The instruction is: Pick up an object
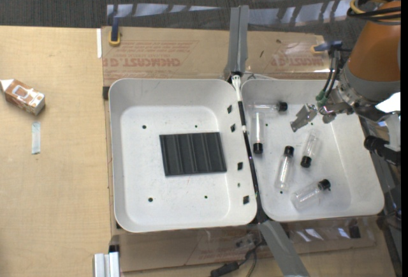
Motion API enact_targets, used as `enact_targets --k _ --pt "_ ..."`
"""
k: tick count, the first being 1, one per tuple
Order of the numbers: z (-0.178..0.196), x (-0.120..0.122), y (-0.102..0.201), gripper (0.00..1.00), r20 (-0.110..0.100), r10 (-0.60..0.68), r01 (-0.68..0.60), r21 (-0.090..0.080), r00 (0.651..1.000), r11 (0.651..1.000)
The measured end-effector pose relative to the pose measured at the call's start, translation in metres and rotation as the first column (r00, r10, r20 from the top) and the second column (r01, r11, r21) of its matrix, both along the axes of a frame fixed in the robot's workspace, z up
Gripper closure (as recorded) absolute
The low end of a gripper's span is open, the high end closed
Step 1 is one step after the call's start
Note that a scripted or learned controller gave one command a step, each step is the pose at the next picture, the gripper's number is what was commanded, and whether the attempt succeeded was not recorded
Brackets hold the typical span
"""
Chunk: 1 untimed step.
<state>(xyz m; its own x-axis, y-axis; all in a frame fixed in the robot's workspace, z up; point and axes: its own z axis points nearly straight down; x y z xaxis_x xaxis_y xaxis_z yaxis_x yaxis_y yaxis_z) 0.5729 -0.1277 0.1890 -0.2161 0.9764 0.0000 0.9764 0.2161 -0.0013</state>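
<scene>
Several clear vials with black caps lie in the right bin (357,205). One vial (268,106) lies near the bin's back left, another (257,131) runs along its left wall. A third (283,168) lies mid-bin, a fourth (310,147) just right of it, and one more (308,192) near the front. My gripper (301,119) hangs over the back middle of the right bin, just above the fourth vial and to the right of the back one. Nothing is seen held in it.
The left bin (127,142) holds a flat black ridged pad (192,154). The arm's orange band (376,46) and wrist fill the back right corner. A small carton (24,96) and a strip (36,139) lie on the bench at far left.
</scene>
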Motion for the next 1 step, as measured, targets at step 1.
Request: enact_targets --k 1 --pt "-0.0396 -0.0341 -0.0269 0.0 -0.001 0.057 -0.057 0.001 0.998 0.998"
